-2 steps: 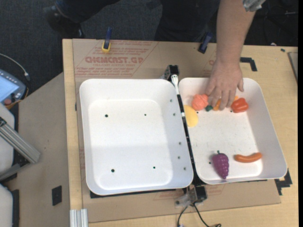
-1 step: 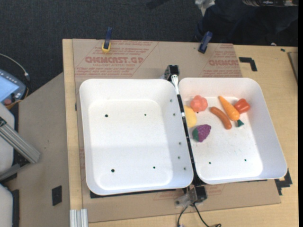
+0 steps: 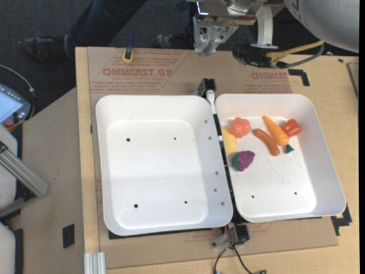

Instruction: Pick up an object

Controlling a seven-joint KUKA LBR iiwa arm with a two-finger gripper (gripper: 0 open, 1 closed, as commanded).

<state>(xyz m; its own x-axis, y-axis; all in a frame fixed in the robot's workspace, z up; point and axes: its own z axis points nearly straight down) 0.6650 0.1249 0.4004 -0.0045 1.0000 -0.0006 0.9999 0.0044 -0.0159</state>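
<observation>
- Far to the lower left of your claw you have the left bin, a shallow white tray with a few dark dots on its floor.
- Your claw hangs at the top of the view, above the cardboard sheet and beyond the far rims of both bins, roughly in line with the seam between them. Nothing sits between its fingers; from this angle you cannot tell whether they are spread or closed.
- Straight below the claw, a small black clip sits at the far end of the seam.
- Below and slightly right of the claw, in the right bin, you have a yellow piece against the bin's left wall, with a pink-orange lump touching its upper right.
- Just below those lies a purple bunch of grapes.
- Further right of the claw's line lie an orange sausage and a carrot, side by side and slanted.
- Furthest right is a red pepper, touching the carrot's upper end.
- All these toys sit well apart from the claw, in the far half of the right bin.
</observation>
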